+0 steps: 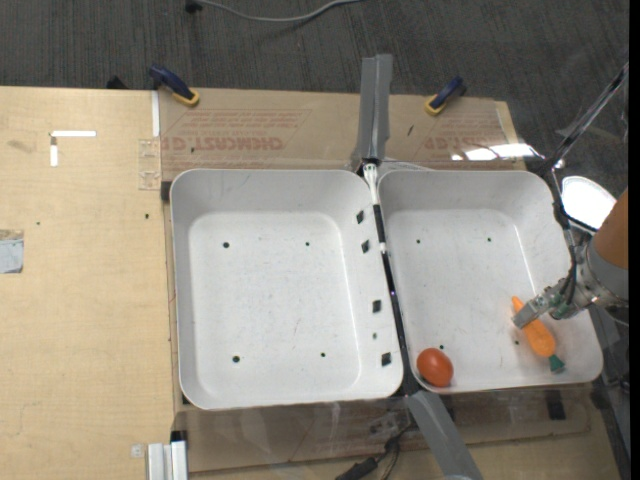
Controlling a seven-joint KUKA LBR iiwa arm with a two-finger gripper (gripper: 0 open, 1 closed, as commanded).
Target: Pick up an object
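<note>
Two white bins (270,193) sit on a tan bench (80,298) over dark carpet (100,18). Orange carrot (540,338), green-tipped, lies at the right bin's 4 o'clock. Pincer (532,310) state: cannot tell.

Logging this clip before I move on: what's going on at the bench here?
The grey arm reaches in from the right, and its claw is down in the right-hand white bin, right at the top end of a small orange toy carrot with a green tip. Whether it has gripped the carrot is unclear. A round orange-red ball sits apart near that bin's front edge. The left-hand white bin lies alongside.
</note>
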